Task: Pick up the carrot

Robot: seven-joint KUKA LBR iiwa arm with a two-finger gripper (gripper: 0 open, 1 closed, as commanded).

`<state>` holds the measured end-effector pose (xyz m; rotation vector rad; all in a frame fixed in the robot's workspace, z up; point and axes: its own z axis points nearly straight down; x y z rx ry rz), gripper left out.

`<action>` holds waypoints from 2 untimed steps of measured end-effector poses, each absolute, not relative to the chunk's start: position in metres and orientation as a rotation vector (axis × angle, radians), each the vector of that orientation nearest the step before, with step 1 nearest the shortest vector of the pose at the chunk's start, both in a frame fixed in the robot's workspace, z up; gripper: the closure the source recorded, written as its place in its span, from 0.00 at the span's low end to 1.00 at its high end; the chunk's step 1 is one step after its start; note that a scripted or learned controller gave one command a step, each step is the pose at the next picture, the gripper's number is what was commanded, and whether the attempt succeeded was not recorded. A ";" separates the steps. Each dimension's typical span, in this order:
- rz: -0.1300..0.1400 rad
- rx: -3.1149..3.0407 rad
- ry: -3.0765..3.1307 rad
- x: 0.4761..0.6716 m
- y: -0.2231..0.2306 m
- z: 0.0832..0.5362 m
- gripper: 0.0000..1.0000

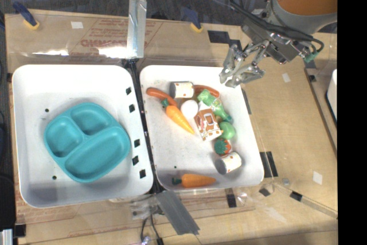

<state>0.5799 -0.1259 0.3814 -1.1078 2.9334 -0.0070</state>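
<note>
Gripper (pixel 239 73): 2 metal fingers (pixel 230 70) spread apart, nothing between them. It hangs over the upper right corner of the right bin (pixel 156 149), at the rim, with the fingertips pointing down and to the left. Above it, cables loop to the grey arm (pixel 298 17), which enters from the upper right.

Nearest items, right bin, upper part: 1 small white and brown block (pixel 183 89); 1 reddish sausage-shaped piece (pixel 207 90) just beside it; 1 green leafy piece (pixel 210 101) below that. None touches the gripper.

Centre of right bin: 1 white egg (pixel 189 107); 1 carrot (pixel 178 116) with a green top, lying on a slant from upper left to lower right, its tip near a printed red and white packet (pixel 207 125). 1 thin orange piece (pixel 156 93) lies above the carrot's green end.

Right side of right bin: 1 green round item (pixel 227 131); 1 small red and green item (pixel 223 146); 1 white cup (pixel 229 163) tipped on its side.

Front of right bin: 1 second carrot (pixel 195 181), lying flat along the front wall, green end to the left. Both carrots are well apart from the gripper.

Left bin (pixel 34 83): 1 teal divided plate (pixel 86 141) with 3 compartments, set near the middle.

Bench (pixel 287 135): brown surface, with a clear sheet (pixel 80 37) behind the bins.
</note>
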 end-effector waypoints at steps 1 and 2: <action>0.002 -1.468 2.779 0.506 -0.159 0.337 1.00; 0.003 -1.589 2.712 0.478 -0.183 0.279 1.00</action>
